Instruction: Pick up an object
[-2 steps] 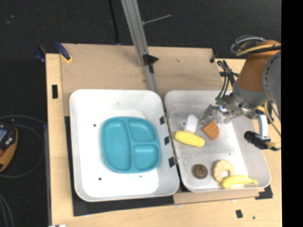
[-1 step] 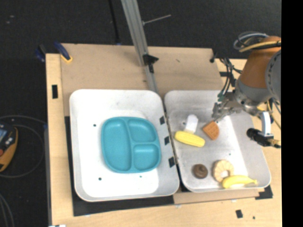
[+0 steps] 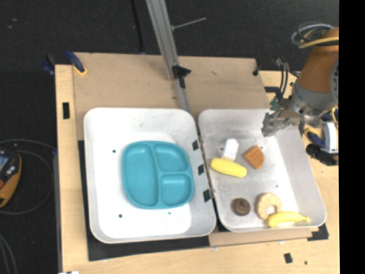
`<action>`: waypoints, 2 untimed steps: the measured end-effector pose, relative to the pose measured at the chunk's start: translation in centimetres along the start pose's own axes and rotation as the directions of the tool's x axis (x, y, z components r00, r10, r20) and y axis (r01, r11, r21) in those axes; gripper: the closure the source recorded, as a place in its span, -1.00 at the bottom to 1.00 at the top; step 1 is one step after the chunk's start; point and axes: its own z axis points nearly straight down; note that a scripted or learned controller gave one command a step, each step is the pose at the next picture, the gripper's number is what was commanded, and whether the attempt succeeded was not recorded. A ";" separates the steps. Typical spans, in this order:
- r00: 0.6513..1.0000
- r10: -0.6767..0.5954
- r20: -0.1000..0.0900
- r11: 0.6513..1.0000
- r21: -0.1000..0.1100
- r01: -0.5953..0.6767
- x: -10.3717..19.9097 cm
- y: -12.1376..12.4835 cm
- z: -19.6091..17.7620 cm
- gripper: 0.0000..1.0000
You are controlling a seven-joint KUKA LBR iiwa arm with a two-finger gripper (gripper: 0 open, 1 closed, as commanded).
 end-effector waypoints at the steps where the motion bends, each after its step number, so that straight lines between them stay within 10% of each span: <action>1: 1.000 -0.001 0.000 1.000 0.000 0.001 0.0 1.0 -4.9 1.00; 2: 1.000 -0.002 0.000 1.000 0.000 0.002 -0.2 1.2 -9.0 1.00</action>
